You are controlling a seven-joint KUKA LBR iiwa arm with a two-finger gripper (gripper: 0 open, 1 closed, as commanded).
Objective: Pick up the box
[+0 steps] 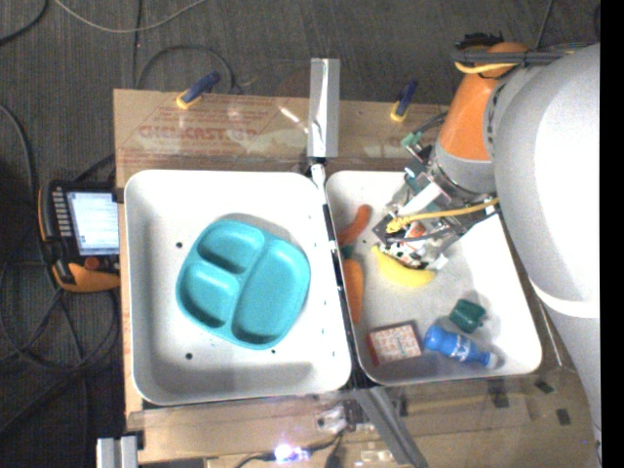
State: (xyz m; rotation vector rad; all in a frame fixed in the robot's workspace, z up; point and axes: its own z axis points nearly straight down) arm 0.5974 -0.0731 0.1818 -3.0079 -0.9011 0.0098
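Bins are seen side by side on the bench, both white and shallow. In the left bin (146,261) a teal tray (244,281) with three sections is laid flat, turned a little. The right bin (522,291) is shared by many small things. The box (393,342) — small, flat and patterned in red and white — is found near the front edge of the right bin, lying flat. Just to its right a blue bottle (458,347) is laid on its side, and a small dark green cup (468,312) is placed just behind that bottle. Two carrots are seen along the left wall of the right bin: one carrot (353,224) is set further back, and the other carrot (352,289) nearer the front. The gripper (414,247) is held low over the middle of the right bin, right above a yellow banana (405,273) — well apart from the box. It cannot be told from this view if the gripper is released or clenched. Nothing is seen to be grasped by it. The grey arm (561,164) with its orange band is reached in from the right.
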